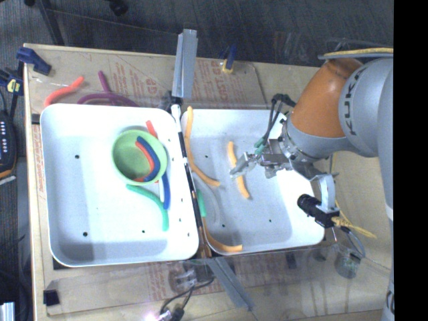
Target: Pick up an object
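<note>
You are hovering the gripper (pixel 242 166), fingers parted and holding nothing, just beside the short orange strip (pixel 238 170) lying mid right bin (pixel 281 236), which is probably light, bendy and flat-lying, so you should be pinching across its narrow middle.

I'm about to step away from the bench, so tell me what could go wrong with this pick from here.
1. The gripper hovers in the right white bin between two thin orange strips and; it might close on neither.
2. Those strips look flat and slender, so a grasp could slip.
3. The long curved orange strip lies close to the bin's left wall, awkward to reach.
</note>
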